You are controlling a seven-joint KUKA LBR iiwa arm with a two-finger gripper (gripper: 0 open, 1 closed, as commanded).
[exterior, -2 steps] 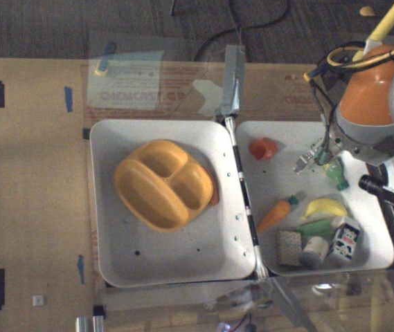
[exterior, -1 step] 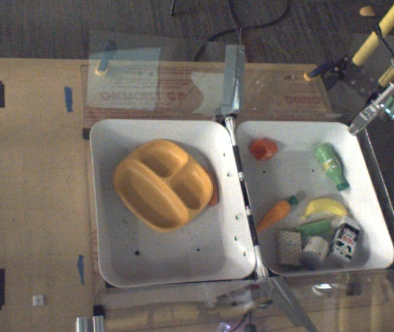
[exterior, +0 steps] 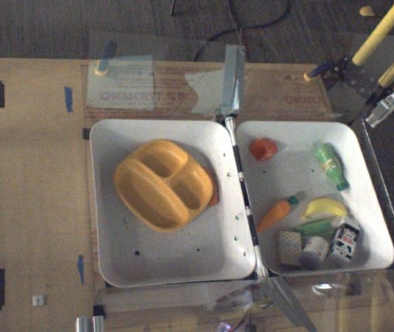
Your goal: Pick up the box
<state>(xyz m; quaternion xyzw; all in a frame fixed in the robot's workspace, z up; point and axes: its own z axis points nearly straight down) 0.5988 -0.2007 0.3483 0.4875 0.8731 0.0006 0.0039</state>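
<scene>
The box (exterior: 344,241), a small white carton with dark print, stands in the front right corner of the right bin (exterior: 290,171). It touches a grey can (exterior: 314,252) on its left. A green item (exterior: 315,225) and a yellow banana (exterior: 325,207) lie just behind it.
Also in the right bin are a tan checkered square (exterior: 288,247), a carrot (exterior: 275,214), a red tomato (exterior: 264,148) and a green bottle (exterior: 330,164). The left bin (exterior: 113,261) holds an orange divided plate (exterior: 162,184). Yellow-handled clamps (exterior: 380,30) sit beyond the right bin's far corner.
</scene>
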